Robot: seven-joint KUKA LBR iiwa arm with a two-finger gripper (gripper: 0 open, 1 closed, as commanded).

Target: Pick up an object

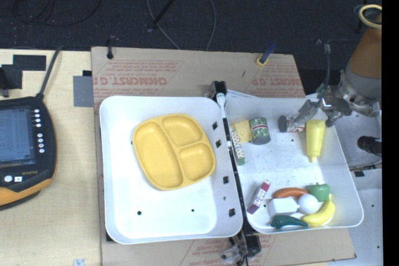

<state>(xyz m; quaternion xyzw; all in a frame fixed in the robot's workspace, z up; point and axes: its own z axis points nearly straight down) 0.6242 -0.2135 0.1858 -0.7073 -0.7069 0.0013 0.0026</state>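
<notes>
A: While the arm hangs at the right bin's far right corner, the gripper sits low over the back wall. One finger juts left, one drops toward the yellow bottle. Looks spread, nothing between the fingers.

B: Nearest target?

A: The bottle, I'd say. It lies just below the gripper, touching or nearly so. Long axis runs front to back, cap toward the gripper. A grey disc sits at the tip of the left finger.

B: Other candidates?

A: A can farther left, with a yellow pack beside it. A marker near the divider. Front corner holds a heap: banana, egg, carrot, white block, something green. All well apart from the gripper.

B: Left bin?

A: A yellow tray with three compartments.

B: Surroundings?

A: Both bins rest on cardboard. A pendant lies at left, cables on dark floor behind.

B: Risk?

A: Bottle looks smooth and round, could roll off a closing finger.
</notes>
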